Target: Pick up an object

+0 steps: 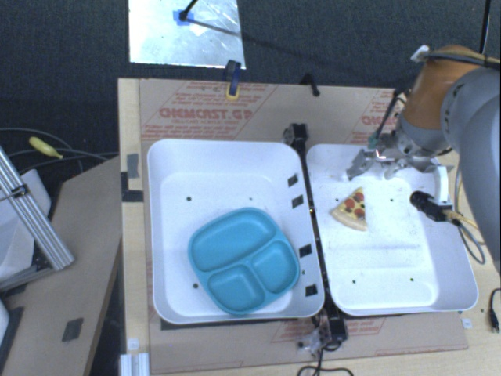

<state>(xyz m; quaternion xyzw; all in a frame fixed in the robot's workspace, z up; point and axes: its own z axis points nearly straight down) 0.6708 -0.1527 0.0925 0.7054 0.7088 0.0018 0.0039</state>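
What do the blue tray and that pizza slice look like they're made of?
The blue tray, lying in the left bin, looks like moulded plastic: one even colour, rounded compartments, soft sheen. The pizza slice, in the right bin, seems a toy, probably plastic or rubber; too small to tell.

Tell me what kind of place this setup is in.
Probably a robotics lab test bench, not a kitchen. Two white bins sit on a cardboard sheet, holding a blue divided plate and a toy pizza slice, with the grey and orange arm reaching in above them.
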